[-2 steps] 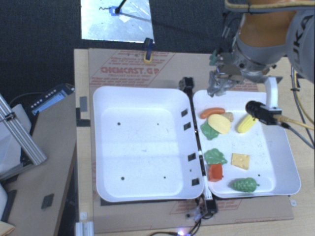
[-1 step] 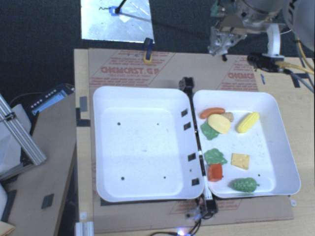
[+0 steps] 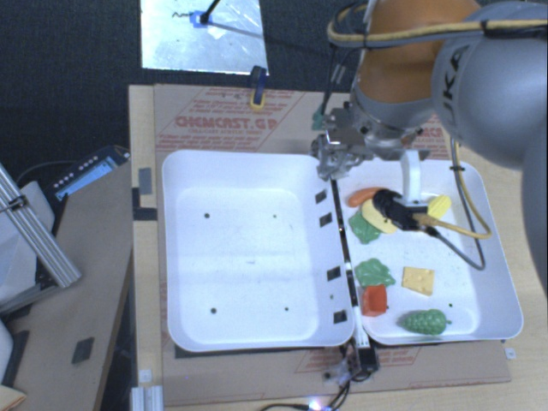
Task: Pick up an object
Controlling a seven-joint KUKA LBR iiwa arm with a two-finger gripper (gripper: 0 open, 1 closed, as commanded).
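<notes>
Light falls evenly from above me, bright on both white bins (image 3: 240, 255) and washing out their floors. A foil sheet (image 3: 204, 24) behind glares silver. My arm (image 3: 479, 67) looms soft and blurred up close; shadows stay faint, corners dim.

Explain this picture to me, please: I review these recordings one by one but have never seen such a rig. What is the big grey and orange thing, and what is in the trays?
The grey and orange thing is a robot arm, reaching in from the right. The camera sits above the bench and looks down at a slant. Two shallow white bins lie side by side; the left bin and the right bin. The right one holds small toy foods: a yellow cheese wedge, a red piece, a bumpy green piece and some green leafy pieces. The gripper hangs over the bins' shared edge; I see nothing held in it.
</notes>
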